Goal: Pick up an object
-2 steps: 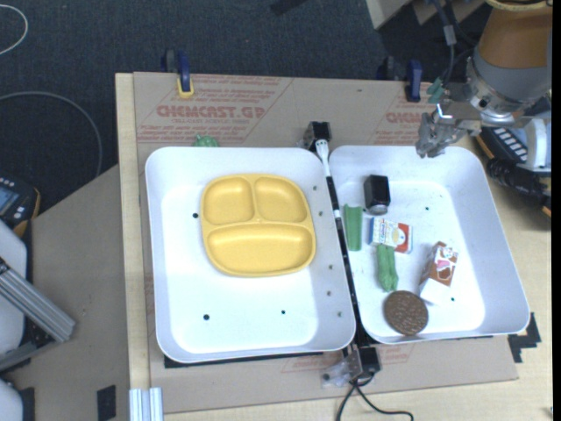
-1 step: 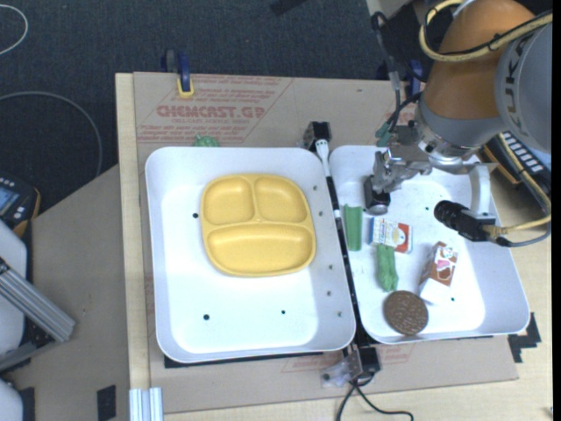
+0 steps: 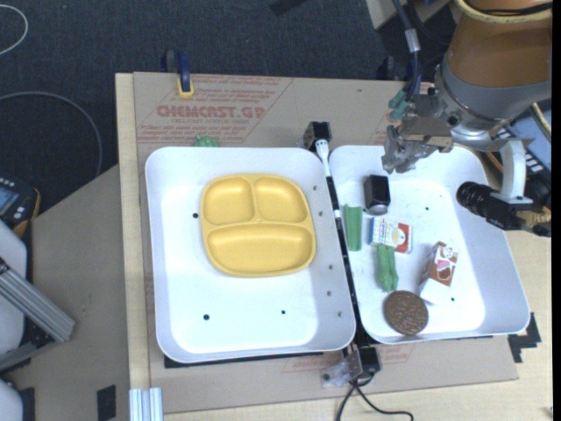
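My gripper hangs over the far left part of the right bin. Its dark fingers point down, a little above and to the right of a small black block. Nothing shows between the fingers. Below the block lie a green stick, a small white and red packet, a second green piece, a brown and white carton and a round brown disc.
The left bin holds a yellow divided plate. A black clamp sits at the far seam between the bins. Black hardware juts over the right bin's right side.
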`<state>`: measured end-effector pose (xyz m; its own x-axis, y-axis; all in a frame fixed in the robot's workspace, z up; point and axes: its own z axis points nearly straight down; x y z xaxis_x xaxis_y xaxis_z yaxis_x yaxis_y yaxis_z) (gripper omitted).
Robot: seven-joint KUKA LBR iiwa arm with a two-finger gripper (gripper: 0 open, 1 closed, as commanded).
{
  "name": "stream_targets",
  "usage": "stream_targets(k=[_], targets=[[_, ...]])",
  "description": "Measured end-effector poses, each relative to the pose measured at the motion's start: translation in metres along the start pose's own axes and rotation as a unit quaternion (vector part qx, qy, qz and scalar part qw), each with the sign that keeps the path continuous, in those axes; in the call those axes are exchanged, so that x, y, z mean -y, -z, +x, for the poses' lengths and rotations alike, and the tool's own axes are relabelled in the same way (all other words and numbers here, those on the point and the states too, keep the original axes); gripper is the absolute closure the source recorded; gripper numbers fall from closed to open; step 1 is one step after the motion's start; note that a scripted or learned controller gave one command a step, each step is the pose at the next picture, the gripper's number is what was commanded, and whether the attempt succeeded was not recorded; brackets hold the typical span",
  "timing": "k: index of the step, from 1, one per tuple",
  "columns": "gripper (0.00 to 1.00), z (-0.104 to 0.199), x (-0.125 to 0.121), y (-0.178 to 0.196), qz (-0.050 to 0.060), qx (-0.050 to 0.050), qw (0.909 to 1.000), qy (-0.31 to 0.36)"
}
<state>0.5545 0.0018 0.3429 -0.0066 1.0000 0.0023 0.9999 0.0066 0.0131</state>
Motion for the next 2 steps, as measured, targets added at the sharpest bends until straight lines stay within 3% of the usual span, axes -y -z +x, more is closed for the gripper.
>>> stream_targets(k=[1,2], targets=[[1.00,-0.028,-0.003,-0.067,0.010,0.001,0.9999,-0.005],[1.00,0.043,0.051,-0.138,0.013,0.000,0.9999,0.000]])
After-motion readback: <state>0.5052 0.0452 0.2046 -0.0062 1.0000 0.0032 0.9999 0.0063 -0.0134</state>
